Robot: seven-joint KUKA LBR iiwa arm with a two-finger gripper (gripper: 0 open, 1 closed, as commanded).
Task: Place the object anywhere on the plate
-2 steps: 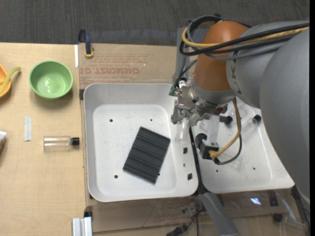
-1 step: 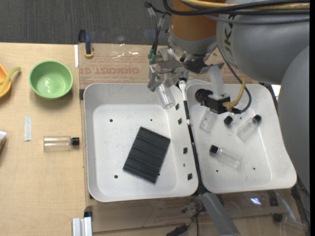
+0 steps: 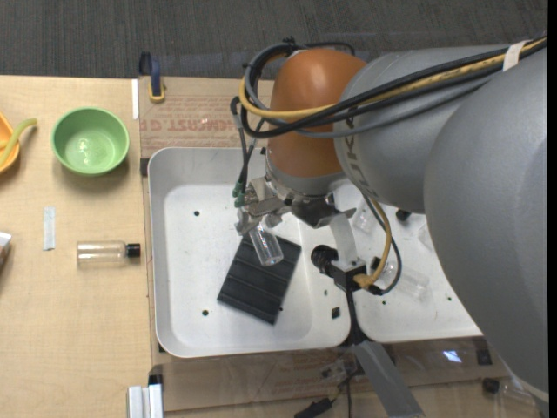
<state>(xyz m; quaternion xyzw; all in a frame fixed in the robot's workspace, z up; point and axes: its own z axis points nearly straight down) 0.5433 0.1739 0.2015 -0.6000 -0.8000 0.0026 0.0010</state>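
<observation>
A black ribbed rectangular plate [image 3: 257, 284] lies tilted in the left white bin [image 3: 187, 320]. A small clear bottle-like object [image 3: 267, 246] sits at the plate's upper edge, directly under my gripper [image 3: 255, 216]. The gripper hangs from the orange band [image 3: 309, 111] of the arm, low over the middle of the left bin. The object's top end meets the gripper's tip, and its lower end overlaps the plate. Whether the object is held or resting on the plate is unclear from this angle.
The grey arm covers most of the right bin [image 3: 418, 316], where a few clear items lie. On the wooden bench to the left are a green bowl [image 3: 90, 140], a clear bottle with a black cap [image 3: 106, 251], a small white strip [image 3: 49, 229] and an orange item [image 3: 5, 142].
</observation>
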